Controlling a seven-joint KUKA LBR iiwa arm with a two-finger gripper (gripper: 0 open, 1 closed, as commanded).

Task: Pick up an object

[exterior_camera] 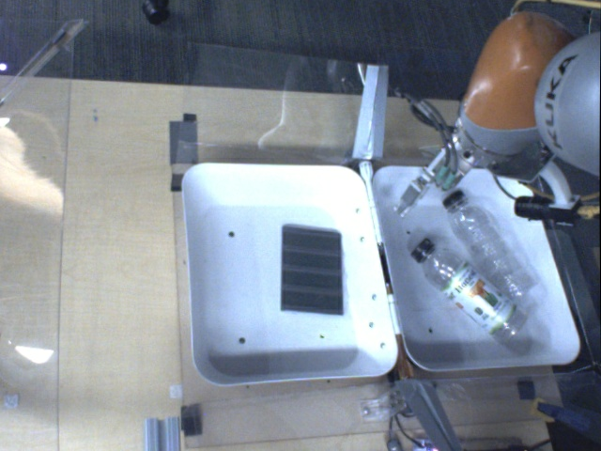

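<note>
Gripper (424, 184) sits at the upper left corner of the right bin (554, 346); I can't tell from this angle whether it's open or closed, and I see nothing held in it. Left to right: left bin (216, 346) has a dark ribbed pad (312, 269) at frame centre. In the right bin, two clear plastic bottles: labelled bottle (467, 291) lies below and right of the gripper, long axis running upper left to lower right, black cap toward the gripper. Second bottle (488, 242) lies just right, similar diagonal. I'd judge the labelled one's cap end nearest.
</note>
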